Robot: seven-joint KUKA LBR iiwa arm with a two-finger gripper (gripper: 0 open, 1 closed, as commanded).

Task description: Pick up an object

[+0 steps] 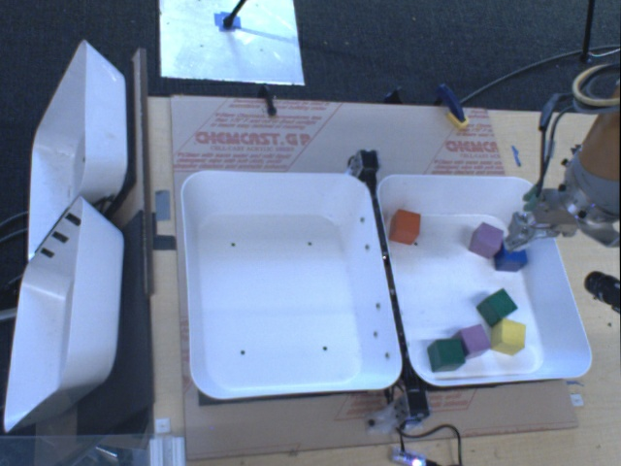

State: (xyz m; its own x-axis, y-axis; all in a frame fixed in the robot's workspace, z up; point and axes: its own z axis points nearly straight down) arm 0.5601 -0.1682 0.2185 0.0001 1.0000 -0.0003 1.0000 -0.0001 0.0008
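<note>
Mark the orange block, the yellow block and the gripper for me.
orange block (405, 227): camera view, top face.
yellow block (508, 335): camera view, top face.
gripper (520, 233): camera view, at its tip, over the right bin's far right side.

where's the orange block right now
The orange block sits in the right bin, near its upper left corner, apart from the other blocks.

— Where is the gripper (519, 233)?
— Over the right bin (572, 304), by its far right edge, just above a blue block (511, 258).
— What's next to it?
— A purple block (486, 239), touching the blue one.
</note>
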